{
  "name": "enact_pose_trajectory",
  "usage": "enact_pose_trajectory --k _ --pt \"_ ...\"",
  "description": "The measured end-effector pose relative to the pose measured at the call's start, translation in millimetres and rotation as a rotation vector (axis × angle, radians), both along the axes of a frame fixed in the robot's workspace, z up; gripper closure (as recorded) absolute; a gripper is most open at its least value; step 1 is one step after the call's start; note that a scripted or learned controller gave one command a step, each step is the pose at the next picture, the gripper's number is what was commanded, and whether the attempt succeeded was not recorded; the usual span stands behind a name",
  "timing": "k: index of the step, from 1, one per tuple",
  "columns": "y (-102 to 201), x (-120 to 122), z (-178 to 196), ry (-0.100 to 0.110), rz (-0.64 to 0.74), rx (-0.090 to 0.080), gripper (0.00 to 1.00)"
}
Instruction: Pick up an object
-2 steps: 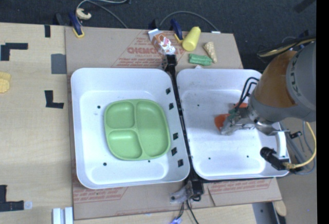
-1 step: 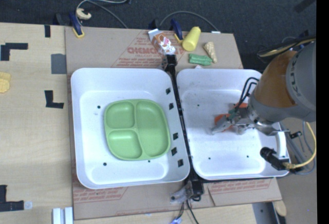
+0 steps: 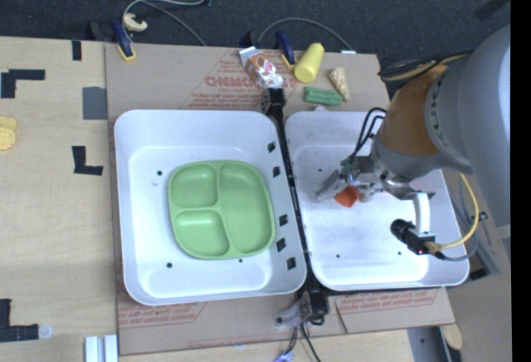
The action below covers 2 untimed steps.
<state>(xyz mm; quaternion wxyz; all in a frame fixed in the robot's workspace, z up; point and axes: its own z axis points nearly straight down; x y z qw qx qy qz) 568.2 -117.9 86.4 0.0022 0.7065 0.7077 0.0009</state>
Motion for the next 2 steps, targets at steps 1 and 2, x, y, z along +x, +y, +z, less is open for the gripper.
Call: enact_pose_trajectory --k 1,2 --pt "9.2 12.6 -0.3 0.002 -0.001 -0.001 0.0" --pt "9.1 12.6 9.2 0.001 -0.001 -0.002 1.0"
